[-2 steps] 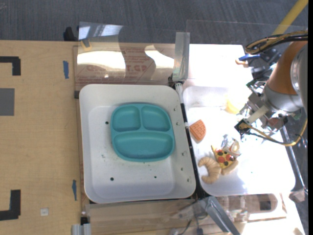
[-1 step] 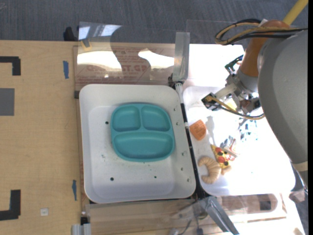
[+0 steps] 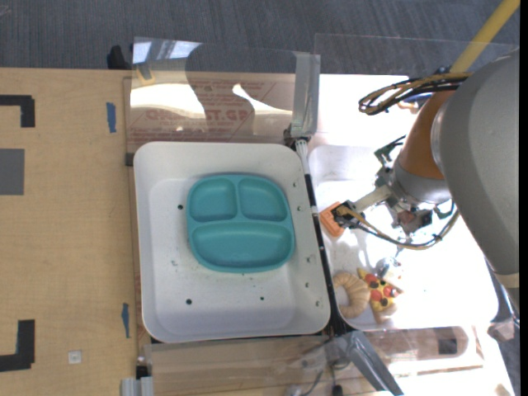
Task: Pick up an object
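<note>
croissant [image 3: 353,291] and a small red-yellow toy [image 3: 381,290] sit at the near edge of the right bin [image 3: 445,291].
gripper [image 3: 345,214] hangs over that bin's left side, an orange block [image 3: 332,219] at its tip; finger spread, can't tell. teal divided plate [image 3: 241,221] lies in the left bin [image 3: 157,221].

The bulky grey arm [image 3: 487,163] runs off the right edge and covers much of the glare-washed white right bin [image 3: 429,304]. The small gripper's [image 3: 351,214] finger state is unreadable.
</note>
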`<state>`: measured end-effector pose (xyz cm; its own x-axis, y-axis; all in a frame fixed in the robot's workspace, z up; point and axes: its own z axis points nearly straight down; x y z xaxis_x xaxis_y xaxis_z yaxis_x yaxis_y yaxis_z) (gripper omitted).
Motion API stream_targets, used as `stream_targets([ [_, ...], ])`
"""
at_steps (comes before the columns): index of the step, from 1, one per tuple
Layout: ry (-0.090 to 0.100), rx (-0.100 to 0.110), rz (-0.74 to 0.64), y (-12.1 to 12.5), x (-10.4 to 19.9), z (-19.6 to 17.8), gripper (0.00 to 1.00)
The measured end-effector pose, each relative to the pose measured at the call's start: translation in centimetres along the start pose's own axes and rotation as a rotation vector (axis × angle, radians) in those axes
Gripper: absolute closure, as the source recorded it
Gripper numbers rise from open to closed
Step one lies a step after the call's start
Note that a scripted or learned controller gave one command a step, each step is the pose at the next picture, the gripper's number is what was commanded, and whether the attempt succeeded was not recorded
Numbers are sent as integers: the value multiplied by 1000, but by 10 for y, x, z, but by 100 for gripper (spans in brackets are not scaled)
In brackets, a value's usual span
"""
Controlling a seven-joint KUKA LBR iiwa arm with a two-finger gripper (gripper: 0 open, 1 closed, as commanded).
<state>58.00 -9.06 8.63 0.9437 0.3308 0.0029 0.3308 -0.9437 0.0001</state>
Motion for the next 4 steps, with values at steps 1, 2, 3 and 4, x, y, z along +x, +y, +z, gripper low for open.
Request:
stream_targets([
  [1,-6,3,101,21,53,-7,0],
  [2,-1,1,111,16,36,1,0],
  [3,-1,1,110,16,36,1,0],
  [4,-1,1,110,16,36,1,0],
])
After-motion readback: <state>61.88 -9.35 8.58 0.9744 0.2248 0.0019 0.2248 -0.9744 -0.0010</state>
